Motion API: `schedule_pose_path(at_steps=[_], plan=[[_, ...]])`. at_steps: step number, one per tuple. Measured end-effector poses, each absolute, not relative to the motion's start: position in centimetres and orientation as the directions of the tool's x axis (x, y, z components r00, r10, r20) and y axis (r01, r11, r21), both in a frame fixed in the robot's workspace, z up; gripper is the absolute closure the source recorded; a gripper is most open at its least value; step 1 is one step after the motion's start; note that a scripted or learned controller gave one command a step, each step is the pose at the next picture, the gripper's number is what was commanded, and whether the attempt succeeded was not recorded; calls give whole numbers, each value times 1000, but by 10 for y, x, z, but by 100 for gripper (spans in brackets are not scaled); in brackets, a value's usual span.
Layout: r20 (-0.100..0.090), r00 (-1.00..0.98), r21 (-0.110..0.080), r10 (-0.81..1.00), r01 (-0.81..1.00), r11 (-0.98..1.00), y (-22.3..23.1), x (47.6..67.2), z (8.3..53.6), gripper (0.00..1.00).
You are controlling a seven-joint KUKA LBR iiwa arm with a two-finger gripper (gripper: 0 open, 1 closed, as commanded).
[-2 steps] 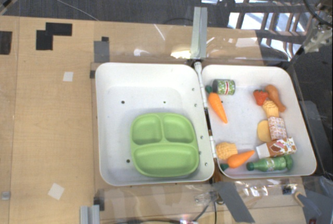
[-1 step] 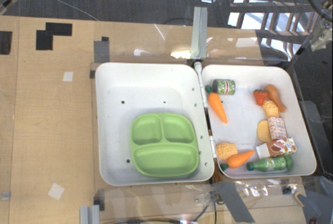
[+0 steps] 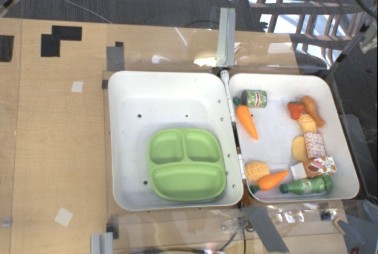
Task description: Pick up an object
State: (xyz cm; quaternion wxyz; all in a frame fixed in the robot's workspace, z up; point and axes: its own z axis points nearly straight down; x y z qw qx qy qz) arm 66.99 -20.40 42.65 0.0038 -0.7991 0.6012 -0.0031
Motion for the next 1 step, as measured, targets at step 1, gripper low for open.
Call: schedule_pose_path(at_steps=[1], plan=[[-6, 263, -2, -965, -965, -263, -157, 670, 323, 100]])
